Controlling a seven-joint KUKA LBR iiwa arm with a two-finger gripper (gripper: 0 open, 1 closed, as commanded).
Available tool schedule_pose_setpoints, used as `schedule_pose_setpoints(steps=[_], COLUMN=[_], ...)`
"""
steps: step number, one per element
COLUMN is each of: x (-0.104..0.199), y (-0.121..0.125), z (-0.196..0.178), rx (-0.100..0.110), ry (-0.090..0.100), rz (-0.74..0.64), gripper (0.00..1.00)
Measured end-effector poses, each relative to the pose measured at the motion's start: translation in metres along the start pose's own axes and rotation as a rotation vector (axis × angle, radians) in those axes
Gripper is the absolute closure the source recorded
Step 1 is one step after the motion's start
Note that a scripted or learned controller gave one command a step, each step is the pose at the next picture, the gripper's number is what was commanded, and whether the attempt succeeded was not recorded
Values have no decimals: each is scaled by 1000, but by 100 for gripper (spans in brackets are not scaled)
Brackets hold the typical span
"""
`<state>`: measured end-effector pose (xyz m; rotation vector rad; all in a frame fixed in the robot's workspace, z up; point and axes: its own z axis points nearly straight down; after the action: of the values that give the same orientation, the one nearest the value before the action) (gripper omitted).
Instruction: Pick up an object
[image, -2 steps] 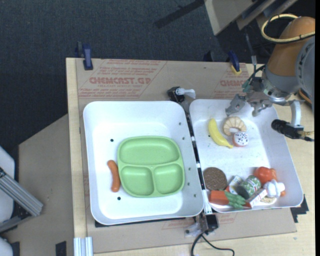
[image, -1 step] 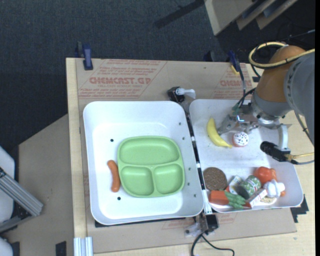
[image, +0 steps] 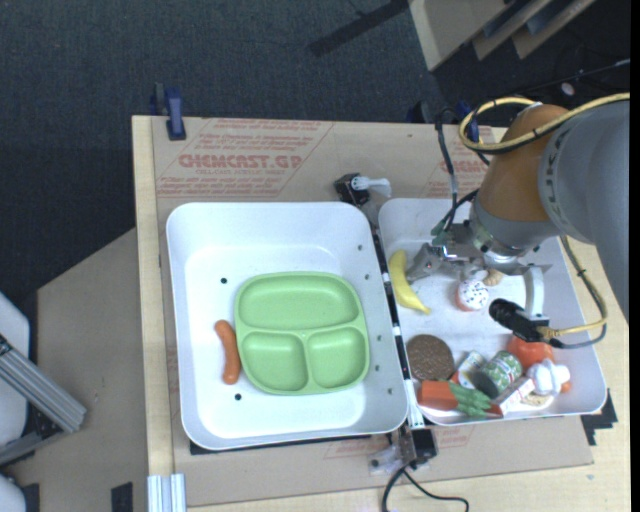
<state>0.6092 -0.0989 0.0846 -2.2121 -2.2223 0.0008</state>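
1. From where I stand, the arm (image: 560, 170) reaches over the right bin (image: 410, 215), and the claw (image: 450, 255) hangs low near that bin's far end. Nothing shows pinched in it. Whether it is spread or pressed together I cannot tell from this angle.

2. The closest things to pick are a banana (image: 405, 285), which lies against the wall shared with the left bin (image: 200, 260), and a white spotted ball (image: 472, 295) just beside the claw on the near side. Both lie apart from the crowded near end.

3. I judge the job barely begun: nothing is lifted, and the claw is lining up.

4. I would go for the banana. It lies long and narrow, so the grip should cross its short width, near its middle. Its closeness to the wall could leave little room on that side.

5. The ball looks likely to roll away from an off-centre squeeze, so it should be centred before closing.

6. The near end is a poor choice: the brown disc (image: 430, 355), the carrot (image: 437, 393) and the other pieces lie touching, and a descent there could catch two at once.

7. The sausage (image: 229, 350) beside the green tray (image: 300, 330) in the left bin lies well apart from the claw.
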Motion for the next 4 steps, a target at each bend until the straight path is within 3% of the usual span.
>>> schedule_pose_setpoints(steps=[1, 2, 3, 4], x=[-88, -112, -109, -51], y=[-68, -116, -113, -31], z=[0, 0, -11, -126], rx=[2, 1, -8, -23], ry=[-5, -3, -5, -6], rz=[14, 10, 6, -6], gripper=[0, 0, 100, 100])
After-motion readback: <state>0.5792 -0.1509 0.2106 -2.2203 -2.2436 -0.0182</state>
